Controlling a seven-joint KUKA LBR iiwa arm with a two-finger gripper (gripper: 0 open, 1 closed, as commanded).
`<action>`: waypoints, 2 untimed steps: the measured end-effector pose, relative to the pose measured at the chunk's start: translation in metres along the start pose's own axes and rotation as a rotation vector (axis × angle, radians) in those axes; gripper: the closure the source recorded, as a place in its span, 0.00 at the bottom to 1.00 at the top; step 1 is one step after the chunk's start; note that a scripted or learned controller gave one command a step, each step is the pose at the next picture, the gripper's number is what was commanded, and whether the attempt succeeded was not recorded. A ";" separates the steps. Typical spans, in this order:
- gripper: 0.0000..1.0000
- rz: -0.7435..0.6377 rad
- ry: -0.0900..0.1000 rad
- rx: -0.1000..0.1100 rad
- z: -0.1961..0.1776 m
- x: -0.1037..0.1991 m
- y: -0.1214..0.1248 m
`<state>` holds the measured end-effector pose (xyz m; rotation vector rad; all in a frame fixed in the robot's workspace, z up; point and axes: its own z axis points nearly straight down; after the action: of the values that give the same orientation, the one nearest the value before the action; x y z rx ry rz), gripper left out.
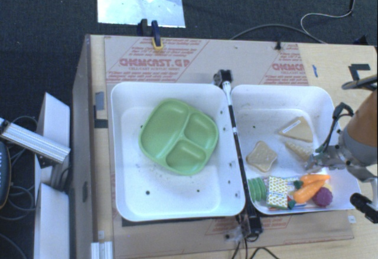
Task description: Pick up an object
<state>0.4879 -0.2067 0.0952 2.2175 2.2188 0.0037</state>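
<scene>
At lower right of the frame, the pincer (322, 161) is seen low in the right bin (277, 95) just above an orange carrot (307, 188) w/ a purple toy (322, 196) beside it, nothing visibly gripped, opening can't be told.

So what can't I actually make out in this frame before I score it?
- Hand: small and blurred in the camera view; open or shut cannot be told, nor whether it touches the pale wedge.
- Arm: cut off by the right edge.
- Patterned packet: print too small to read.
- Purple piece: too blurred to identify.
</scene>
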 end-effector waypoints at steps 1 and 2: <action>0.00 0.000 0.000 0.000 0.000 0.000 0.000; 0.00 0.000 0.001 0.004 0.011 0.000 -0.001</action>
<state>0.4867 -0.2063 0.0841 2.2206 2.2211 0.0005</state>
